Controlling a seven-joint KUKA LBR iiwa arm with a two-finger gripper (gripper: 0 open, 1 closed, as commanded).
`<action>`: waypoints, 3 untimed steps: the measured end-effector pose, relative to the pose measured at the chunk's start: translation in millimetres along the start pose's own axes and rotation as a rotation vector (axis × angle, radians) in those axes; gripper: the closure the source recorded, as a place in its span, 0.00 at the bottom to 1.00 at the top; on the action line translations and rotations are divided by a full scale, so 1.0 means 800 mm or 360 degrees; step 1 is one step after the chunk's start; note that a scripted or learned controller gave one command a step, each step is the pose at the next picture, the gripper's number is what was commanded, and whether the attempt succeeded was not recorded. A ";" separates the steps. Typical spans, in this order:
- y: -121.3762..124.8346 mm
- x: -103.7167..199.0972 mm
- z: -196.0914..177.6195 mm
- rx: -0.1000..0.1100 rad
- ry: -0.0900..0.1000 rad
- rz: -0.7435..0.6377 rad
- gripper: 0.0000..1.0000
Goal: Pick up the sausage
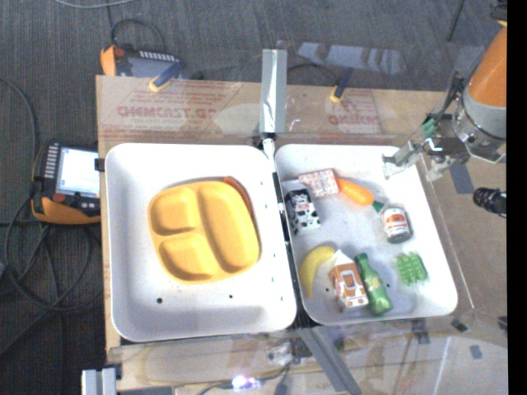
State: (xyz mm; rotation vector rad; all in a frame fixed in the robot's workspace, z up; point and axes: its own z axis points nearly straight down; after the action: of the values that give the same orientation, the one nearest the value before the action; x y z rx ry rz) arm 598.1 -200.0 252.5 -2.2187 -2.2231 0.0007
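Sausage (pixel 319 183), or what I take for it, the pinkish-red piece, lies flat in the right bin (pixel 445 296) toward its 11 o'clock corner. It is apart from my fingers (pixel 412 159), which hang over the bin's rim at about 1 o'clock; I cannot tell from this slant whether they are spread or closed, and I see nothing held between them. I judge that I am parked at the edge because that keeps the bin's contents unshadowed before a descent. From my fingers the target sits toward 9 o'clock, with an orange carrot (pixel 356 192) between us, just beside the sausage's 3 o'clock end. That closeness is the hazard, as a careless approach could nudge or catch the carrot instead. A small can (pixel 397 225) stands at 5 o'clock from the carrot, well clear. At the bin's 6 o'clock a banana (pixel 314 267) and a green bottle (pixel 374 285) crowd together, out of my path. Farther out, the left bin (pixel 123 303) holds a yellow tray (pixel 204 227), and both bins rest side by side on the desk (pixel 189 113).
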 end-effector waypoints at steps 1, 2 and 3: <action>-0.017 0.032 0.156 -0.0035 0.0002 0.0713 0.00; -0.035 0.111 0.203 -0.0020 -0.0003 0.0930 0.00; 0.022 0.056 0.204 -0.0019 -0.0002 0.0890 0.00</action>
State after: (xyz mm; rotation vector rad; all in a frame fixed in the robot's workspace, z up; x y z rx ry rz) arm 615.8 -155.4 89.3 -2.7540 -1.5294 -0.0107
